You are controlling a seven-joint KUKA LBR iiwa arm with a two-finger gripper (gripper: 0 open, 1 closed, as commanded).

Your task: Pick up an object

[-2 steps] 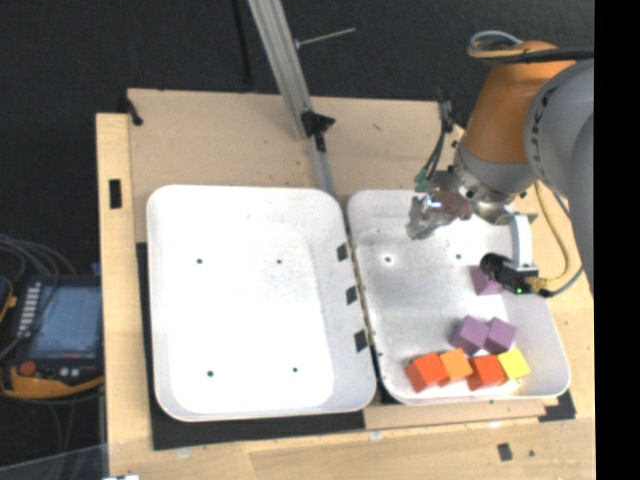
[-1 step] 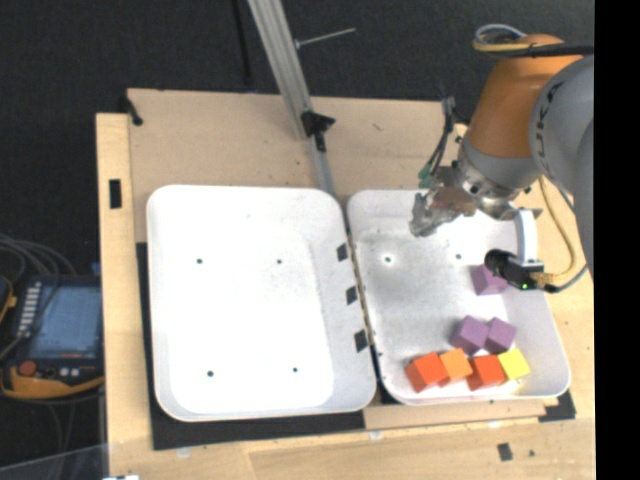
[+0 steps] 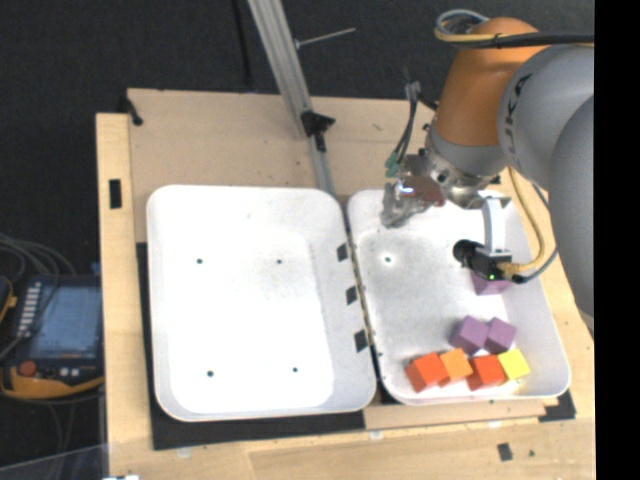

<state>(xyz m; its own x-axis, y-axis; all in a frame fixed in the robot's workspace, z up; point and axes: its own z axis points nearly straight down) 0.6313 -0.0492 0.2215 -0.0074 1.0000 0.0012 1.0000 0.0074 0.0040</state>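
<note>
Two white bins (image 3: 250, 203), three purple blocks (image 3: 468, 332) — three orange (image 3: 428, 371), one yellow (image 3: 514, 365)

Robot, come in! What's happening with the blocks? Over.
Gripper above right bin's far corner, nothing seen in it. Blocks bunched at near edge, untouched. One purple block under the wrist.

End effector (image 3: 403, 206) over the right bin's (image 3: 400, 298) far corner (coloured blocks (image 3: 470, 356) clustered at its near edge)
</note>
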